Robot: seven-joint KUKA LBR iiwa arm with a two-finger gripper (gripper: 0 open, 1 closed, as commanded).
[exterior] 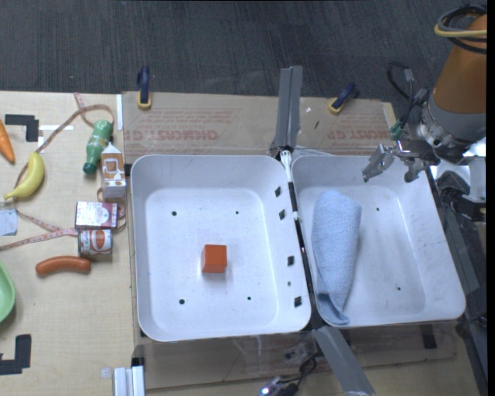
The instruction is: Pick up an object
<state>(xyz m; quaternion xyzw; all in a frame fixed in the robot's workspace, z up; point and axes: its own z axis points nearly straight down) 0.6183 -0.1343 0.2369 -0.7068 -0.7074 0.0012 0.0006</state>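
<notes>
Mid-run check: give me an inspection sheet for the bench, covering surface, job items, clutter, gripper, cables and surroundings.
Surface: two white bins side by side, left bin, right bin.
Job's things: orange block in the left bin; blue towel folded in the right bin.
Clutter: banana, green bottle, sausage, can on the board to the left.
Grippers: gripper over the right bin's far edge, holding nothing.
Cables: yellow loop at the arm.
Surroundings: dark floor beyond.

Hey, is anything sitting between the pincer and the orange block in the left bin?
Nothing lies in the left bin around the orange block. The pincer hangs over the right bin's far edge, so the raised divider and the folded blue towel lie along a straight low path between them.
</notes>
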